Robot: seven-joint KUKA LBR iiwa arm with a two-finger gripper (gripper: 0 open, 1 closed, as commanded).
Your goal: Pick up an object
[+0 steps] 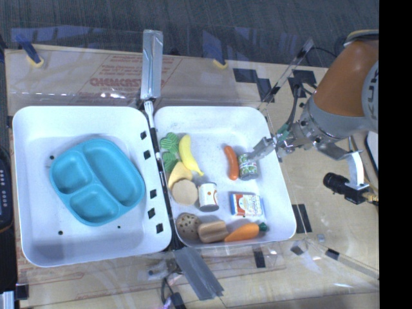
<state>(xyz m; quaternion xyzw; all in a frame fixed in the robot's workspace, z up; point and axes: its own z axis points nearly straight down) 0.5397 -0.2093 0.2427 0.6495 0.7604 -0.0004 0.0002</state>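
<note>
I see the two-finger gripper (262, 148) low over the right edge of the right white bin (219, 118), reaching in from the grey arm with its orange band (341, 82). Its metal fingers (257, 152) end just above a small green-labelled can (248, 167); I cannot tell from here whether they are spread or closed, and nothing shows between them. The can lies touching or nearly touching the fingertips, just below them. Just left of the can is an orange-red toy sausage (231, 161). Further left of the gripper lie a yellow plastic banana (187, 154) and a green leafy toy vegetable (170, 144). Below and left of the gripper sit a small white tin with a red label (208, 196), a round beige toy bun (185, 192) and a red-and-white carton (246, 204). Lower still are an orange toy carrot (243, 233), a brown bread roll (212, 230) and a brown speckled cookie (187, 223). Well to the left, in the left white bin (38, 121), rests a blue divided plastic plate (96, 180).
</note>
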